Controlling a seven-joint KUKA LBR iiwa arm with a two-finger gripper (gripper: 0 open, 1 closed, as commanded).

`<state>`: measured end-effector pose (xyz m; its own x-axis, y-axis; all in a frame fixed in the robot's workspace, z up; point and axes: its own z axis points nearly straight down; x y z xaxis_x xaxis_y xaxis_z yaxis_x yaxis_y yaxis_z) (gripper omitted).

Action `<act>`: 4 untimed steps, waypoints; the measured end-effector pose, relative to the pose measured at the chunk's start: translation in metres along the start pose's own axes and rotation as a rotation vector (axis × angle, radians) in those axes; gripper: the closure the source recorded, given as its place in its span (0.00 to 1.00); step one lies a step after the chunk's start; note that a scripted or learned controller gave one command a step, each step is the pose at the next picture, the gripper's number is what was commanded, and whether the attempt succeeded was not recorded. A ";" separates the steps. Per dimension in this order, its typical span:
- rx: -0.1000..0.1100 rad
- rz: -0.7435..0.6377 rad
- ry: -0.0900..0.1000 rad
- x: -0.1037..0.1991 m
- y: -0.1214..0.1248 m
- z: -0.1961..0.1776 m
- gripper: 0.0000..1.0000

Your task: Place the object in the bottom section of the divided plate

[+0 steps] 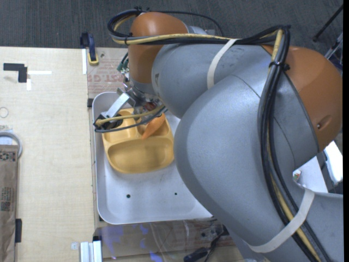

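Fingers (143, 109) state unclear over yellow divided plate (139, 156), orange object (155, 126) perhaps inside, red lettering unreadable.

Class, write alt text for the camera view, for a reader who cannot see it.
A large grey robot arm reaches from the right over a yellow divided plate in a shallow white bin. Its hand hangs above the plate's upper sections, beside an orange object.

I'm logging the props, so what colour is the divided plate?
Yellow; the divided plate shows best in the camera view, inside the white bin.
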<state>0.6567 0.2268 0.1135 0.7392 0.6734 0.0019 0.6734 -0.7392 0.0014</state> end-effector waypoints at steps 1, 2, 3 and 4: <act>0.001 0.312 -0.005 -0.031 -0.028 -0.070 1.00; 0.000 0.537 -0.006 -0.095 -0.087 -0.084 1.00; -0.001 0.542 -0.007 -0.099 -0.091 -0.019 1.00; -0.001 0.388 -0.008 -0.063 -0.058 0.022 1.00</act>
